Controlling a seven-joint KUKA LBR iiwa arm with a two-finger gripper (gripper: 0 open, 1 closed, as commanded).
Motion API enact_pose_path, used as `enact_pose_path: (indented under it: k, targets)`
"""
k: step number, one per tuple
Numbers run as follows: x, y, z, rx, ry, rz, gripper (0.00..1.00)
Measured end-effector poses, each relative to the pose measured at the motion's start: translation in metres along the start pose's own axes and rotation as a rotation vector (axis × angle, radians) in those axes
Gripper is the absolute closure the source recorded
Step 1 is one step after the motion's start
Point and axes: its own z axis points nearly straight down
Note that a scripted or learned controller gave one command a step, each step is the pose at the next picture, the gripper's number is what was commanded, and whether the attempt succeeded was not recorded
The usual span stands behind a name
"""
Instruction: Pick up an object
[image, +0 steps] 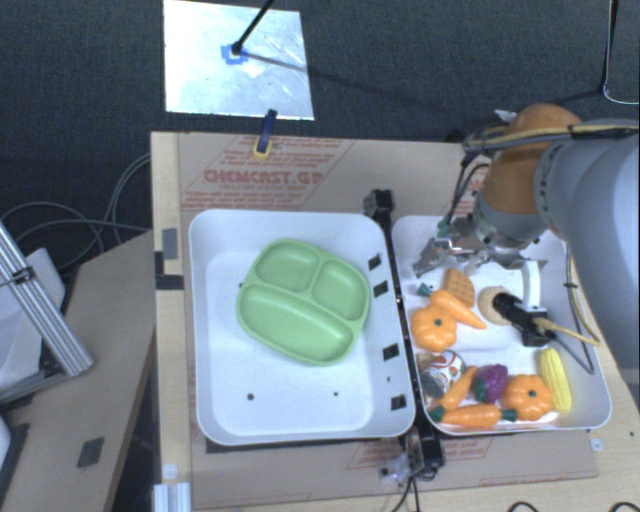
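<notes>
The right white bin (600, 400) holds several toy foods. An orange pumpkin (435, 328) lies at its left side, with a ridged orange wedge (460, 287) and a tan round piece (489, 301) just behind it. Near the front lie a yellow corn cob (555, 378), purple grapes (492, 380), a second orange pumpkin (528, 396) and two carrots (470, 415). My gripper (447, 252) hangs low over the far left part of this bin, just behind the ridged wedge. Nothing shows in its grasp.
The left white bin (230, 400) holds a green divided plate (303, 300). A black divider with clips (395, 320) runs between the bins. The grey arm with its orange band (530, 150) fills the space over the right bin's far right.
</notes>
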Motion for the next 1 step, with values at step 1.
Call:
enact_pose_path:
  k: [1]
  targets:
    - [-0.0003, 0.0024, -0.0147, -0.008, -0.001, -0.001, 1.00]
